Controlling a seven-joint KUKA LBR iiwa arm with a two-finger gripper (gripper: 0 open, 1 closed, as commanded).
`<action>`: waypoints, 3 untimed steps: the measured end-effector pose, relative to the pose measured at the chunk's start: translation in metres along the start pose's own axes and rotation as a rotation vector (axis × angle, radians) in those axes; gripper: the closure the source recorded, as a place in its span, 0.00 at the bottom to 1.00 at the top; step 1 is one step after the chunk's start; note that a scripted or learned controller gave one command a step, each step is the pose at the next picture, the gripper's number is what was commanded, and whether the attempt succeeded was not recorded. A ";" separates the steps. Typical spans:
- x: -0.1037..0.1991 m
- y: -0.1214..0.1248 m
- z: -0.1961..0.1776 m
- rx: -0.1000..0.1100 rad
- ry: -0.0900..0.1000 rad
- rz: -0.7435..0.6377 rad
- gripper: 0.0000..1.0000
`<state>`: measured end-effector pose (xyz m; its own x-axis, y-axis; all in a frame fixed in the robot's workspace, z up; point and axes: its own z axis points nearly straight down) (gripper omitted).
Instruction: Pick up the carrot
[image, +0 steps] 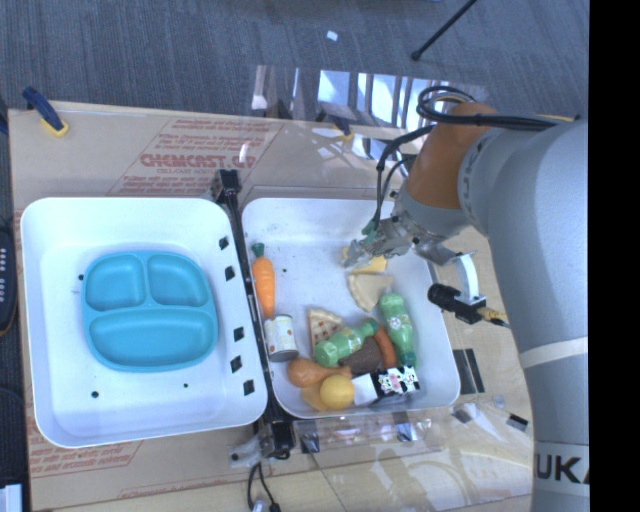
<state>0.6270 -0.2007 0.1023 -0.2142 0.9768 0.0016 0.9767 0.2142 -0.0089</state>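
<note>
The carrot (263, 283), orange with a green top, lies lengthwise against the left wall of the right bin (300, 215), its green end pointing to the far side. My gripper (370, 245) hangs low over the bin's far right part, well to the right of the carrot and apart from it. It sits just above a small pale yellow piece (372, 265). The wrist hides the gripper's tips.
Toys crowd the right bin's near half: a small can (281, 337), a cracker slice (324, 325), two green bottles (345, 343), a lemon (337, 390) and a cow-print carton (397, 382). The left bin (40, 300) holds a blue divided plate (150, 308).
</note>
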 end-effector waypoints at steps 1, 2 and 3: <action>0.055 -0.034 -0.057 -0.003 -0.001 -0.160 1.00; 0.114 -0.045 -0.053 0.004 0.003 0.126 1.00; 0.113 -0.045 -0.053 0.004 0.002 0.126 0.00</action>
<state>0.5593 -0.1000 0.1561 -0.0894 0.9960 0.0023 0.9959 0.0894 -0.0129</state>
